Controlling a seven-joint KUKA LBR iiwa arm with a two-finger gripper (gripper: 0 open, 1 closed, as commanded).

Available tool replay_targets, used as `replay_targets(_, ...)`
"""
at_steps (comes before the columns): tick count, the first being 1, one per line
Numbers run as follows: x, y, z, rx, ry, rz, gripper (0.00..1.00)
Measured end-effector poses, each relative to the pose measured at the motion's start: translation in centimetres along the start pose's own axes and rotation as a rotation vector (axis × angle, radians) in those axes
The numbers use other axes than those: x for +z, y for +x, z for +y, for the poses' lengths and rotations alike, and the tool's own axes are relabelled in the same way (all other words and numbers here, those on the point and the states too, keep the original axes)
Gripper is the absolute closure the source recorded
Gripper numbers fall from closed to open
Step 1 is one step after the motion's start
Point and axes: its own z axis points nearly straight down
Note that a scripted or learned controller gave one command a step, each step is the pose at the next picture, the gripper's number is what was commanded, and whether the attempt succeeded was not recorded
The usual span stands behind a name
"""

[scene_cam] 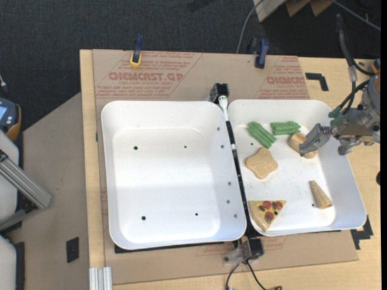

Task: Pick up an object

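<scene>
The right bin [354, 189] holds several toy foods. Two green pods [261, 134] [285, 127] lie at its back, with a tan toast slice [261, 163] in front of them. A pizza slice [268, 212] rests near the front rim, and a tan wedge [320, 195] lies front right. A small tan roll [297, 142] sits at the back right. My gripper [329, 144] hangs over the bin's right side, open, and its left finger [312, 141] is right beside the roll. Nothing is between the fingers.
The left bin [109, 162] stands beside the right one, and a black divider strip [233, 162] runs between them. Both bins rest on a cardboard sheet [181, 71] held by clamps [137, 56] at the back. Cables [347, 53] hang near the arm.
</scene>
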Motion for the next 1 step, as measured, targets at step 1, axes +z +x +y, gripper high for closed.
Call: replay_targets(1,-0.05,-4.82,0.15,0.0,-0.005,-0.003,0.0)
